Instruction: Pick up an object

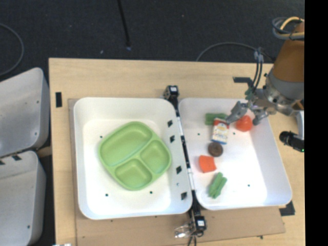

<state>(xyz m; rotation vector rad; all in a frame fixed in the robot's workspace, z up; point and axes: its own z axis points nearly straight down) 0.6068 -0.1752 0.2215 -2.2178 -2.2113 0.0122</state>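
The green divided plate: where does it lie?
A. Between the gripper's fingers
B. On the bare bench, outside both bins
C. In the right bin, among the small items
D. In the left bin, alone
D. The green divided plate lies flat inside the left bin, while the small items, such as the orange block and the brown disc, are in the right bin.

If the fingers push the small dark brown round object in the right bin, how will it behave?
The small dark brown round object looks like a low disc lying flat, so it would probably slide rather than roll. It seems light. It touches the small white carton, which may shift too.
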